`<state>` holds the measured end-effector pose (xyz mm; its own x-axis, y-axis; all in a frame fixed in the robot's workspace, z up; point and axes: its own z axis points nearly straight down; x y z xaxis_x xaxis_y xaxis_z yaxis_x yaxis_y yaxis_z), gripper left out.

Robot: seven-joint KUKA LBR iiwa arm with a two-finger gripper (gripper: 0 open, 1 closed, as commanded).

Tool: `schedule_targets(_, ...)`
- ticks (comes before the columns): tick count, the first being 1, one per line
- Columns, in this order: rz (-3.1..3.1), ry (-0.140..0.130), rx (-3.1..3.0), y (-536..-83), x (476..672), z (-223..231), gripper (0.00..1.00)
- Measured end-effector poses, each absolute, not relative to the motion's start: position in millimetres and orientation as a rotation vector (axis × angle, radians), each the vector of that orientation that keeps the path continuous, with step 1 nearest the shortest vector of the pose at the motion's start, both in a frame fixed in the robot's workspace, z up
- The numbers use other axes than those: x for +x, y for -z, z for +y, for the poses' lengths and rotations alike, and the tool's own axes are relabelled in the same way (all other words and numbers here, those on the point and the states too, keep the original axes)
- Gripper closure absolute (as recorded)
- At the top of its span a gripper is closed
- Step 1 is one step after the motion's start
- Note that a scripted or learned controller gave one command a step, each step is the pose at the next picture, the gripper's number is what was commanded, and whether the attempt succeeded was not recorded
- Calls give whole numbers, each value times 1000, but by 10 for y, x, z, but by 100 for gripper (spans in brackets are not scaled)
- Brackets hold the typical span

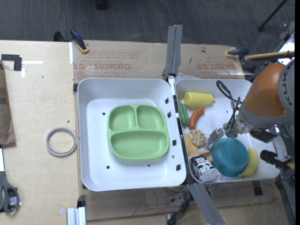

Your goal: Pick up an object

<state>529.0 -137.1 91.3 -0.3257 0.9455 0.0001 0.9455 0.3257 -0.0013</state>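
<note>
The right bin (213,84) holds a yellow corn-like piece (198,98), an orange sausage shape (196,117), a thin green item (183,112), a speckled cookie (197,137), a blue bowl (229,157), a yellow banana (252,162) and a small printed carton (204,168). My gripper (224,132) reaches down from the right into this bin. It hangs just above the bowl's far rim, to the right of the cookie. Nothing visibly sits between its tips.
A green divided plate (138,131) lies in the left bin (89,125). On the bench to the left are a grey ring (61,141), scissors (8,198) and a brown bag edge (5,111). A grey divider post (174,50) stands between the bins at the back.
</note>
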Motion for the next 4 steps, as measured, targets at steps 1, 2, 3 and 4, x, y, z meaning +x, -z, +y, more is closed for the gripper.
schedule_targets(1, -2651, 25, -1762, -1008, 4920, -1414, 0)
schedule_targets(2, -2624, -1, -1730, -918, 5652, -1124, 0)
schedule_targets(3, -2619, 0, -1743, -926, 4897, -1357, 0)
schedule_targets(4, -2620, 4, -1747, -1018, 4913, -1354, 100)
